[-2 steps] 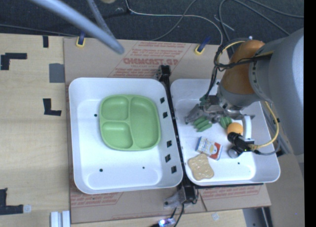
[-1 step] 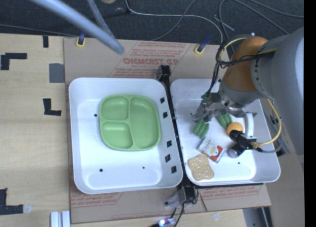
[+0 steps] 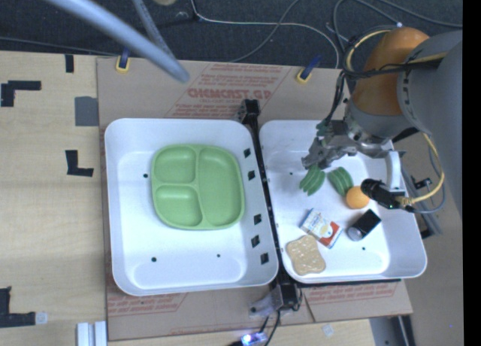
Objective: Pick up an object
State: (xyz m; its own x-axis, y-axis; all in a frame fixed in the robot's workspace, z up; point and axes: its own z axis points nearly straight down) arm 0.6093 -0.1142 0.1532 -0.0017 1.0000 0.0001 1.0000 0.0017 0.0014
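Observation:
The right bin [image 3: 398,262] holds several small objects. Two green vegetable-like pieces lie side by side, one [image 3: 312,180] to the left and one [image 3: 341,179] to the right. An orange ball [image 3: 357,198] sits just right of them. My gripper [image 3: 325,158] hangs low over the upper ends of the two green pieces, reaching in from the right beneath the orange wrist band [image 3: 387,66]. Nothing is visibly lifted.
Toward the front of the right bin lie a white and red packet [image 3: 319,228], a black block [image 3: 366,224] and a tan bread-like slice [image 3: 305,254]. The left bin [image 3: 128,149] holds a green divided plate [image 3: 198,186]. Cables run behind the bins.

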